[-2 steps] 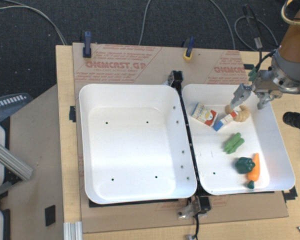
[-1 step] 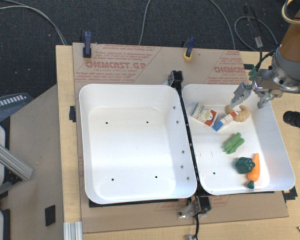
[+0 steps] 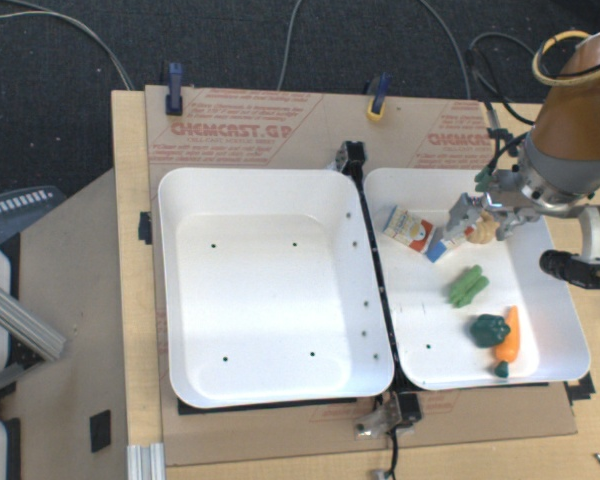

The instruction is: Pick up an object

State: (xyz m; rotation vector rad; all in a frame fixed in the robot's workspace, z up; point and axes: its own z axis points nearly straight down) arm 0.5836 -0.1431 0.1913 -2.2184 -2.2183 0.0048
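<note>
My gripper [image 3: 480, 220] hangs over the back of the right bin [image 3: 550, 368], its fingers [image 3: 461, 214] spread open. A small tan object [image 3: 483, 232] lies between and just below the fingers, and they do not clamp it. To the gripper's left lies a white, red and blue carton [image 3: 412, 230]. Nearer the front are a light green piece [image 3: 467, 286], a dark green piece [image 3: 488, 328] and an orange carrot-like piece [image 3: 510, 336] with a small green bit [image 3: 501, 369] at its end.
The left bin [image 3: 180, 268] sits beside the right one, with a black divider clamp [image 3: 352, 155] at the back between them. Cables [image 3: 500, 58] trail behind the arm. A black part [image 3: 570, 266] sticks out over the right bin's rim.
</note>
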